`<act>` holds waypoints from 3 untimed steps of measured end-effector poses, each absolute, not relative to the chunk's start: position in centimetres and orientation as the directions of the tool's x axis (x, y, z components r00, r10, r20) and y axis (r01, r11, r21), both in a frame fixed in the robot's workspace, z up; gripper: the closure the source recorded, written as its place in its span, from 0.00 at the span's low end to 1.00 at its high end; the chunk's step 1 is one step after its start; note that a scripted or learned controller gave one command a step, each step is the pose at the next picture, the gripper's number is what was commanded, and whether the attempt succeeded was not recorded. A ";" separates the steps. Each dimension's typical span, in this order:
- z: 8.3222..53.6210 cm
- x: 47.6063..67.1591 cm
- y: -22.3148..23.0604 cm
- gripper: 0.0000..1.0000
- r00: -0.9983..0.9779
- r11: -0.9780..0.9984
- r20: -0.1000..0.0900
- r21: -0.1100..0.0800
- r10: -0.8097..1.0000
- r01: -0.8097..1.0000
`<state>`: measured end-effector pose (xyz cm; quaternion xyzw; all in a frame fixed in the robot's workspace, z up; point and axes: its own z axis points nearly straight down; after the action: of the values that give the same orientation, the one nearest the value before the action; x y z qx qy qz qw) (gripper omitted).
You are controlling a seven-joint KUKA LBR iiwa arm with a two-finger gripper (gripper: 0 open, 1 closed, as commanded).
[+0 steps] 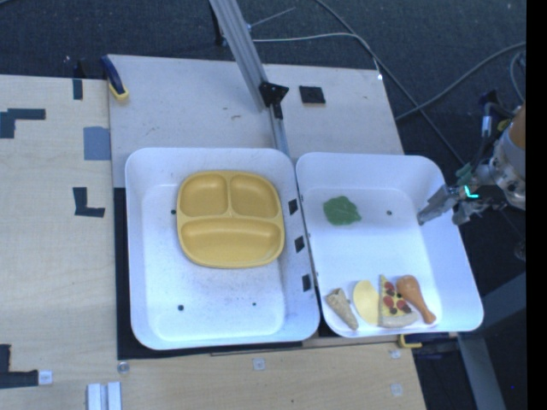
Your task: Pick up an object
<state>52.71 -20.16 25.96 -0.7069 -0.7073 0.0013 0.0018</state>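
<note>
The right bin holds a green leafy piece near its back left. Along its front wall lie a beige wedge, a pale yellow slice, a pizza slice and a brown drumstick, packed close together. My gripper hangs over the right bin's right rim, well right of the green piece and behind the drumstick. Its fingers look spread apart, with nothing between them.
A yellow divided plate lies in the back half of the left bin. A slanted metal bar ends in a black clamp behind the bins. Cables run across the dark floor at the back right.
</note>
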 end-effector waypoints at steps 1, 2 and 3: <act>26.1 52.8 -20.2 0.00 -0.001 0.001 0.000 -0.001 1.000 1.000; 20.3 51.8 -19.8 0.00 0.000 0.000 0.001 -0.007 1.000 1.000; 14.0 52.0 -19.2 0.00 -0.001 0.001 0.002 -0.007 1.000 1.000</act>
<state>52.04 -19.22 14.01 -0.7068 -0.7074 0.0020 0.0032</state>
